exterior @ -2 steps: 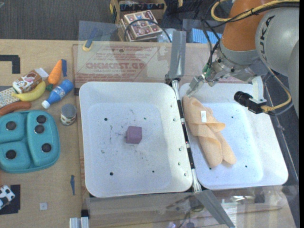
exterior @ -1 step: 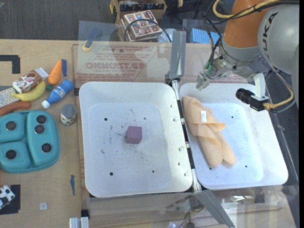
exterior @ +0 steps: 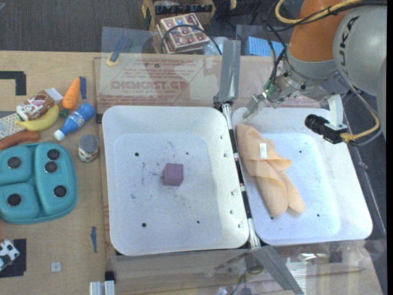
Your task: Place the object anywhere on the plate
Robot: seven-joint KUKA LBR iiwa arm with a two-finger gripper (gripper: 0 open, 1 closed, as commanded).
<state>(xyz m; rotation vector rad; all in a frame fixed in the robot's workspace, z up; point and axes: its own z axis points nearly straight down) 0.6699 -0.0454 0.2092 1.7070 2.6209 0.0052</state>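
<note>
Clear sheet (exterior: 150,82) behind the bins reads "CHEMCAST"; jaws' (exterior: 256,105) spacing unclear.

Single fixed camera above bench (exterior: 55,72), angled down, both white bins (exterior: 116,165) in frame, arm entering right.

Bright, even light; soft shadows.

A robotics lab, by the look of it: two white bins (exterior: 230,165) sit side by side on a wooden bench (exterior: 49,66) under a grey-and-orange arm (exterior: 331,29); toy food (exterior: 38,112) lies at the left; cables and a cardboard box (exterior: 178,2) crowd behind.
</note>
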